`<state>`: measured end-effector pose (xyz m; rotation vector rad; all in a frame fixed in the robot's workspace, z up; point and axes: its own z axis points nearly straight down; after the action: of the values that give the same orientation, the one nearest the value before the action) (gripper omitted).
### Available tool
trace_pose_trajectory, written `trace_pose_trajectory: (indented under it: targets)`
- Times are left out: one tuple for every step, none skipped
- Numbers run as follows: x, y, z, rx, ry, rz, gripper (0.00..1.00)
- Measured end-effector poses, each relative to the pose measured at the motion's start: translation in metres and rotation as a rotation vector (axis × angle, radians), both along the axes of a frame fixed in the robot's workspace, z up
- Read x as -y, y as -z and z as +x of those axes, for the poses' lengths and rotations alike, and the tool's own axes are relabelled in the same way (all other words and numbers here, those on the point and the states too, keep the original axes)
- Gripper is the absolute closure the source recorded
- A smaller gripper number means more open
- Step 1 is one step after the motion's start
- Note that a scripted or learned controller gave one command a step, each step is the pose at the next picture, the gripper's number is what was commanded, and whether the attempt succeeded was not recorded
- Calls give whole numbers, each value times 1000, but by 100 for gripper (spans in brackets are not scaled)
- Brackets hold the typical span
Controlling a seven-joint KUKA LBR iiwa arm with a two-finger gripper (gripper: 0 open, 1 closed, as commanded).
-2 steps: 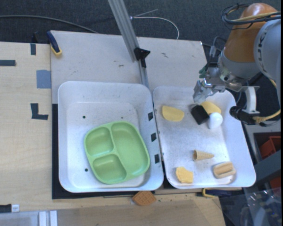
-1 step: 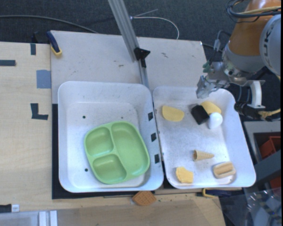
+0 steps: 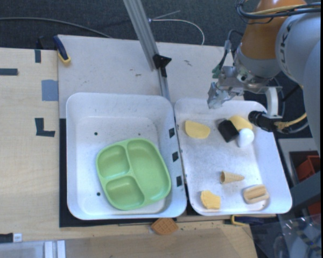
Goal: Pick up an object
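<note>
Left bin [image 3: 78, 144]: a green divided plate [image 3: 133, 173] is seen lying flat, low in the bin. Right bin [image 3: 274, 165]: a yellow chip-like piece [image 3: 197, 129] near the top left, a black-and-yellow toy with a white ball end [image 3: 236, 130] beside it, a small cone [image 3: 231, 177] mid-bin, a yellow lump [image 3: 210, 200] and a tan block [image 3: 255, 193] along the bottom. A waffle-like piece [image 3: 163, 226] is left outside, below the bins.

The gripper [image 3: 215, 101] is held over the top rim of the right bin, just above the chip and toy; nothing is seen between its fingers, and whether they are spread or closed cannot be told.

Progress is judged as early: nothing lifted, descent and grasp all left. The chip and toy are judged nearest. Open room is found mid-bin around the cone; the tan block and lump are crowded by the bottom wall, and the toy sits close to the right wall.
</note>
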<state>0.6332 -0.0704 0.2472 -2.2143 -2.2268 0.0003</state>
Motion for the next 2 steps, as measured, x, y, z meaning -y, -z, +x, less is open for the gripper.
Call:
trace_pose_trajectory:
  targets:
    - [-53, -4, 2, 0, -1, 0, 100]
    - [-110, -8, 15, 0, -2, 1, 100]
